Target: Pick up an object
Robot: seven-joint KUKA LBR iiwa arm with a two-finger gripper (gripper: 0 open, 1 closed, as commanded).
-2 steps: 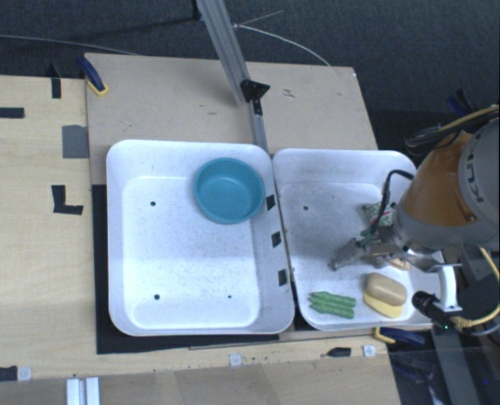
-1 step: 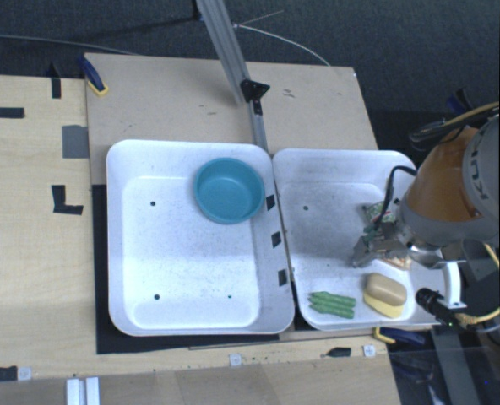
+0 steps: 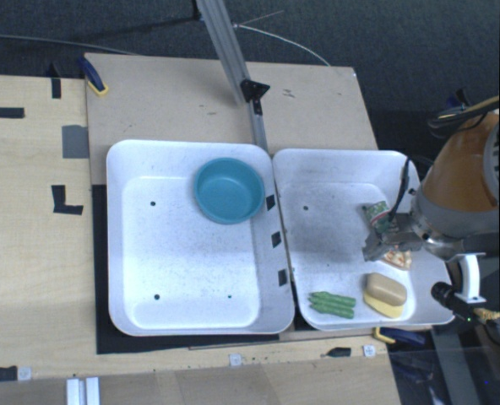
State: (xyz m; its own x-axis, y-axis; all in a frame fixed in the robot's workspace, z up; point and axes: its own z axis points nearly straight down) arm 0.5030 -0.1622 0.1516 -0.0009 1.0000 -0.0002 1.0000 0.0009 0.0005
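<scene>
The gripper (image 3: 383,245) is sitting low in the right bin (image 3: 317,175), near its right wall; whether it is apart or together cannot be told. Three things are crowding its near right corner: a green bean pod (image 3: 332,304), a tan bread-like piece (image 3: 385,294) just beside it, and a small packet (image 3: 375,213) lying against the gripper. One blue bowl (image 3: 228,191) is resting at the far right of the left bin (image 3: 149,251), whose floor is lying open elsewhere
</scene>
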